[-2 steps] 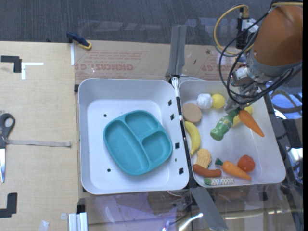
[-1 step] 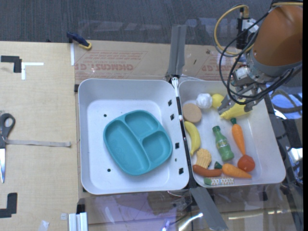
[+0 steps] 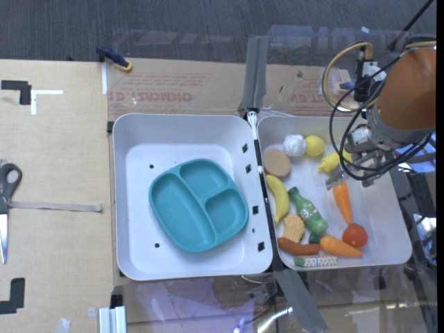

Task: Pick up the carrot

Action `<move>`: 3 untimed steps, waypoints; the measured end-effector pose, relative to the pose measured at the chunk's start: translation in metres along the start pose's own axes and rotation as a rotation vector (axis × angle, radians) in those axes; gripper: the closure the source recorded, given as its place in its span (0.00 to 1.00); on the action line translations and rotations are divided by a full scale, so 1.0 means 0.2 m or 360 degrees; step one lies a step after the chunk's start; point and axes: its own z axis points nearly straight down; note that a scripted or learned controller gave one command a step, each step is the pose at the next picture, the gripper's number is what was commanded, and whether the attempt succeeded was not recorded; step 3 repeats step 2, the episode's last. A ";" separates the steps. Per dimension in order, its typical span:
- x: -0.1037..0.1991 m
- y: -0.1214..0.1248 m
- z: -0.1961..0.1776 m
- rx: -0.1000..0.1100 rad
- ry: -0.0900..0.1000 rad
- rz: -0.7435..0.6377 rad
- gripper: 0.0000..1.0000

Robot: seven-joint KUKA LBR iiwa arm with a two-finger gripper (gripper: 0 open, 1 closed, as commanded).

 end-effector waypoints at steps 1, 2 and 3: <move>0.12 -0.01 0.17 0.0001 -0.0001 0.0155 0.00; 0.12 -0.02 0.12 0.0008 -0.0006 0.0159 1.00; 0.12 -0.02 0.12 0.0008 -0.0006 0.0159 1.00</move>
